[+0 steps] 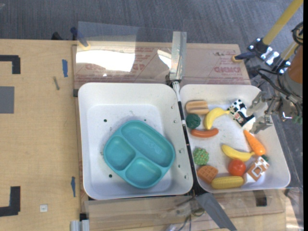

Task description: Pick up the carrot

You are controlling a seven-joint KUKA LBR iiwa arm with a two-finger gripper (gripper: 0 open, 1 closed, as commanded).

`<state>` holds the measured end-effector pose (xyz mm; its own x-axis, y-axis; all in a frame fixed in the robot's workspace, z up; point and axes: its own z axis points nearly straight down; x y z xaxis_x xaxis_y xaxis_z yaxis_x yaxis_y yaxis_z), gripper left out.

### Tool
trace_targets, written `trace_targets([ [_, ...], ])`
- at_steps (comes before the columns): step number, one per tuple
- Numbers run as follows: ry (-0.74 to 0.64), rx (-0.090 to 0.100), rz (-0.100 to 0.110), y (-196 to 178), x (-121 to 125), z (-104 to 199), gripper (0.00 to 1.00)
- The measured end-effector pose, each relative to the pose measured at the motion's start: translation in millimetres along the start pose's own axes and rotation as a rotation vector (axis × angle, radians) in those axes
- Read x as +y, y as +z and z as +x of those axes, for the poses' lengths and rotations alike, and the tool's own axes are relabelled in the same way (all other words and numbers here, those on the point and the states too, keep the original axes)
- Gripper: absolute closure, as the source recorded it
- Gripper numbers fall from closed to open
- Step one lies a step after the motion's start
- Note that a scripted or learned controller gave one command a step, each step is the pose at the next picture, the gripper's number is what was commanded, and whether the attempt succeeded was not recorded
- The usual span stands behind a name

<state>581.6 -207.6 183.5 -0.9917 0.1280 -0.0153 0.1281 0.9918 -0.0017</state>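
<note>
Gripper (259, 113) poised over right bin's (281, 154) far right side, fingers parted, nothing between them. Carrot (254, 143) lying in same bin just below gripper, near right wall, beside banana (236, 152).

The orange carrot (254, 143) lies slantwise near the right bin's right wall.

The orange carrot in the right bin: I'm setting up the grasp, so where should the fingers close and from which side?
Probably across the middle of the orange carrot, coming from above, fingers spanning its narrow width. It lies flat and slanted; a yellow banana and red tomato crowd its lower end.
</note>
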Motion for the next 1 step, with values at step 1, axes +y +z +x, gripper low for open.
trace_targets([
  [1,0.000,0.008,-0.001,3.9,0.0,1.9,0.00],
])
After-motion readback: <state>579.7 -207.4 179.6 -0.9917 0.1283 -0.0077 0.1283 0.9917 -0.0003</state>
